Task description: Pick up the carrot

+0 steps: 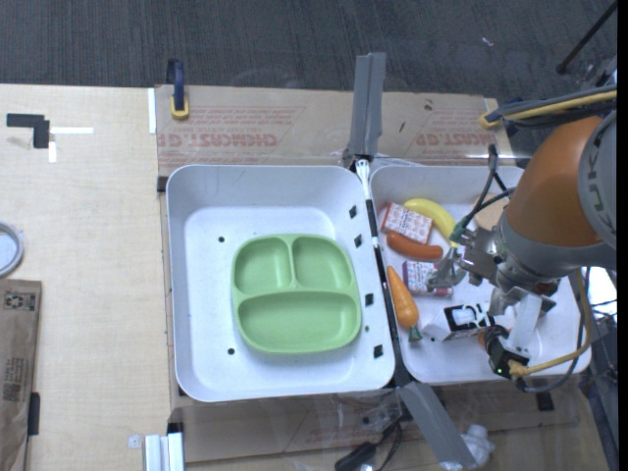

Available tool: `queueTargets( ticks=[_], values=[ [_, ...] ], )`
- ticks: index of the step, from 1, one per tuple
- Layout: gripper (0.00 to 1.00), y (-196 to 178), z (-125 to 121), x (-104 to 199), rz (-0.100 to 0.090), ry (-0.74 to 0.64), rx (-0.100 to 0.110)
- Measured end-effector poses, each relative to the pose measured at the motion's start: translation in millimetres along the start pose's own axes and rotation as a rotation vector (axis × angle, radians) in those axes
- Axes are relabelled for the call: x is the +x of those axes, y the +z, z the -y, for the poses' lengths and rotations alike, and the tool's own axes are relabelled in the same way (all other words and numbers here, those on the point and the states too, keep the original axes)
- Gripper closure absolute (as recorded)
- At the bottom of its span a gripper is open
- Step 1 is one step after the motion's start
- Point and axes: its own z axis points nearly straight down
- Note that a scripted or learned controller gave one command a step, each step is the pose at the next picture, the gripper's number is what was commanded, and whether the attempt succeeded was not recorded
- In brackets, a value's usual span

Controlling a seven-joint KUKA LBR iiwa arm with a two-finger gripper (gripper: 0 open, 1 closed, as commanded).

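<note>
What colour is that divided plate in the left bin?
Light green plate, clear in the camera view.

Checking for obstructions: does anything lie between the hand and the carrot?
Nothing visible does. The carrot lies by the bin's left wall, the hand just right of it; a small packet sits beside the path.

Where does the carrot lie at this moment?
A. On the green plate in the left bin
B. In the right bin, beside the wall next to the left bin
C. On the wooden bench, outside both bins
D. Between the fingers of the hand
B: the carrot lies on the floor of the right bin, along its left wall, with the hand to its right.
</note>
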Motion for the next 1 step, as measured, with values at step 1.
queueTargets(
  ticks=[1],
  values=[
    [0.0, 0.0, 12.7, 26.9, 0.0, 0.281, -0.001]
  ],
)
